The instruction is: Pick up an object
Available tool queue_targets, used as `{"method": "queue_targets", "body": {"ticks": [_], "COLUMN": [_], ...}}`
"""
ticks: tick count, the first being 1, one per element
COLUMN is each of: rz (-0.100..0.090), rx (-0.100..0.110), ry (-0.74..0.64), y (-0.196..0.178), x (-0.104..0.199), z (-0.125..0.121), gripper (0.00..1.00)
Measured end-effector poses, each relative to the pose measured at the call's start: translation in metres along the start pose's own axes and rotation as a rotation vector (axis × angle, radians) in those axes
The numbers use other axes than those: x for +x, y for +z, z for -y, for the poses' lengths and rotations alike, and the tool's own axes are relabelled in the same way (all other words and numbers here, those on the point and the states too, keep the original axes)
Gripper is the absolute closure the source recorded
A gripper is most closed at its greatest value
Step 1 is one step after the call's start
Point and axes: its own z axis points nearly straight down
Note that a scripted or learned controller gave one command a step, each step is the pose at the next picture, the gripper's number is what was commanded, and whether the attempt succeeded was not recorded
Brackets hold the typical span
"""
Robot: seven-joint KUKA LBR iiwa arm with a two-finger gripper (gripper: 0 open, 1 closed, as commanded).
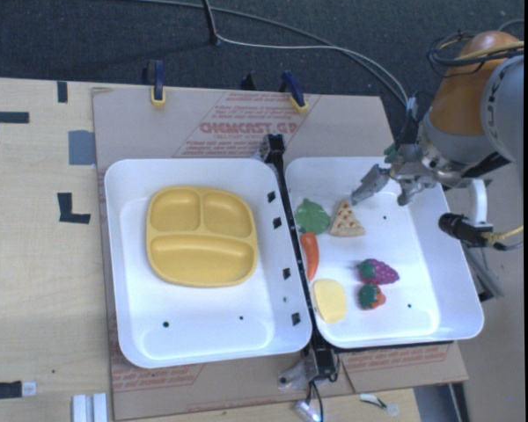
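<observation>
Toy foods (345,220) lie scattered in the right bin (440,319).

Both bins (128,323) look like smooth glossy white plastic; left of the carrot (310,255) the yellow tray (201,236) is matt plastic; beneath the bins, plain brown cardboard (233,121)

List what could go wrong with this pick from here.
1. The gripper hangs open over bare bin floor, beside the cracker wedge; closing here would likely grab nothing.
2. The wedge touches the green leaf, so a grab may drag both.
3. The carrot hugs the bin wall, leaving little finger room.
</observation>
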Motion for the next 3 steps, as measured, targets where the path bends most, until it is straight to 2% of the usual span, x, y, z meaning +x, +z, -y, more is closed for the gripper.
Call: {"method": "queue_targets", "body": {"ticks": [1,3], "rz": [0.001,0.000], "rx": [-0.005,-0.003], "ry": [-0.001,-0.001], "y": [-0.003,0.094], "x": [0.000,0.001], "z": [-0.001,-0.001], "gripper": [0.00,0.00]}}
